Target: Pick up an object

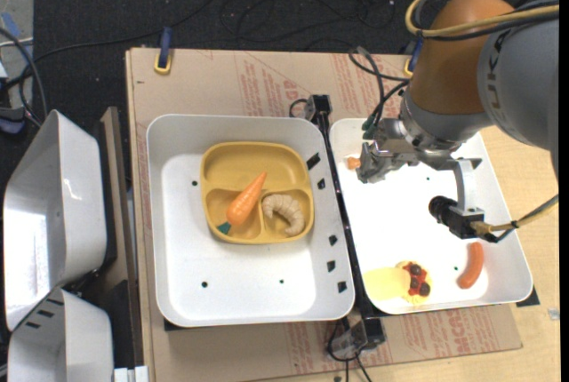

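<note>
My gripper (371,165) hangs over the far left part of the right bin (391,220), close to its left wall. A small orange object (353,163) lies right beside the gripper on its left; whether they touch is unclear. An orange sausage (471,265) lies near the bin's front right corner. A pale yellow flat piece with dark red berries (404,281) rests at the front edge. In the left bin (178,194) a yellow divided plate (222,160) carries a carrot (246,198) and a pale shrimp (286,213).
The arm's orange band (453,51) and grey body loom over the right bin's back right. A black fitting with a cable (455,217) hangs from the arm over the bin's middle. White containers (53,202) stand left of the bench.
</note>
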Robot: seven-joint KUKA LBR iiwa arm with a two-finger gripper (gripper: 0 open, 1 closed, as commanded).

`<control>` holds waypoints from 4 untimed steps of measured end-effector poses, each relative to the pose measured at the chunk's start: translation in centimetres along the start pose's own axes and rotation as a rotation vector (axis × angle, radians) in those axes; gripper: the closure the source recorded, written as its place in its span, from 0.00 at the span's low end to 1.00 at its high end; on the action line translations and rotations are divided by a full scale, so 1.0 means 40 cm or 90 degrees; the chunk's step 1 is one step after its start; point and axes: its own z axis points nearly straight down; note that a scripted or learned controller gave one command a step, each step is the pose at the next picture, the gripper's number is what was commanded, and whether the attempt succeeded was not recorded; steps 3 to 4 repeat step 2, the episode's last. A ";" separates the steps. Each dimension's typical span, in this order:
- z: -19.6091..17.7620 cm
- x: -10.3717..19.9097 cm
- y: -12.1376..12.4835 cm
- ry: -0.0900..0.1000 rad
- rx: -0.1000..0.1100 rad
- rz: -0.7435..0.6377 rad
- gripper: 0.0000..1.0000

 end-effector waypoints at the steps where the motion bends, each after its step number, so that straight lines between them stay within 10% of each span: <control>1: -0.010 0.120 0.020 -0.001 -0.002 0.000 1.00; 2: 0.019 0.255 0.020 -0.001 0.000 0.000 1.00; 4: 0.019 0.255 0.020 -0.001 0.000 0.000 1.00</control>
